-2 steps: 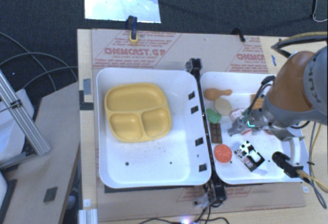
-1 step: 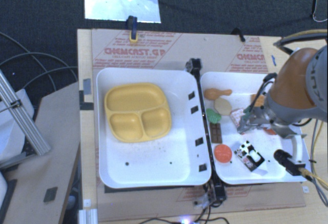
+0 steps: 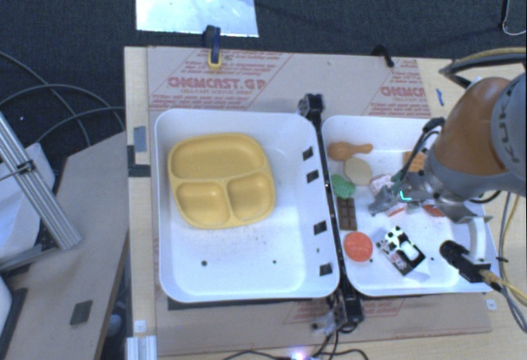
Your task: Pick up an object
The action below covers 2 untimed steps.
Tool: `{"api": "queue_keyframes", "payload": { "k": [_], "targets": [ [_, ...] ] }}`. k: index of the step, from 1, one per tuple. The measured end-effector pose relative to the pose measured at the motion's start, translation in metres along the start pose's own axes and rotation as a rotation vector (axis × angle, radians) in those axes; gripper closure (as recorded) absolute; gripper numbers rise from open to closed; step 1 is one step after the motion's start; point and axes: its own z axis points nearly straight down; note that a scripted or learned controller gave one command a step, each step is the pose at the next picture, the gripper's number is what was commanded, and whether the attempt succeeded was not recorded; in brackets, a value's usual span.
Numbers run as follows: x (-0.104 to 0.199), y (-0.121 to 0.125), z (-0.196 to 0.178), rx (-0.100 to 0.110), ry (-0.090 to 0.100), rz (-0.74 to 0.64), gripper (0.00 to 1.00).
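Camera view | arm over right bin | jaws low among small objects, state cannot be told | yellow tray in left bin

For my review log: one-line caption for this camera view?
Gripper low in right bin among small items; yellow tray in left bin.

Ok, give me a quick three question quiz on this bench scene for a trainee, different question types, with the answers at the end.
1. True or false: the yellow divided tray lies in the left bin.
2. Which lies nearest the right bin's front-left corner? A) orange disc B) brown bar C) black-and-white toy
3. Fill in: the arm's hand is over the ____ bin.

Key: 1 true; 2 A; 3 right.
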Motion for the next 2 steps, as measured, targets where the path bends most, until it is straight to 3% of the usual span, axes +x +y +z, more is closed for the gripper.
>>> {"api": "queue_keyframes", "payload": {
  "k": [1,2],
  "targets": [
    [-0.043,0.038,0.055,0.014,-0.003,0.003,0.00],
    [-0.041,0.038,0.042,0.010,-0.002,0.000,1.00]
  ]
}}
